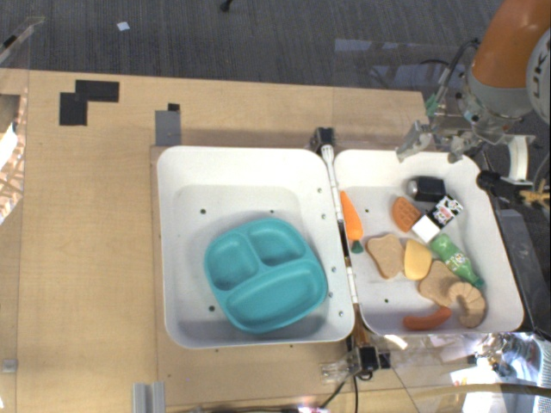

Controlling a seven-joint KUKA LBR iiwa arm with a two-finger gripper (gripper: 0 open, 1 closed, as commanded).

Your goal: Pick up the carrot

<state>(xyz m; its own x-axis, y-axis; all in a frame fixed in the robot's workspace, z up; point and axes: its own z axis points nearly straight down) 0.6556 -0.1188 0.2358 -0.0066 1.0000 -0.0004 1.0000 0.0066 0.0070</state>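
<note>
Presently: carrot point(350, 218) lying lengthwise against left wall of right bin point(508, 304), center frame, apart from other toys, hence reachable. End effector point(435, 136) poised upper right above bin's rim; grip state indeterminable.

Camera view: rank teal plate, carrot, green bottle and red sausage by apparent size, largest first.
1. Teal plate, by far the largest, in the left bin.
2. Carrot, lying along the right bin's left wall.
3. Green bottle and red sausage: these look about alike, too close to rank.
</note>
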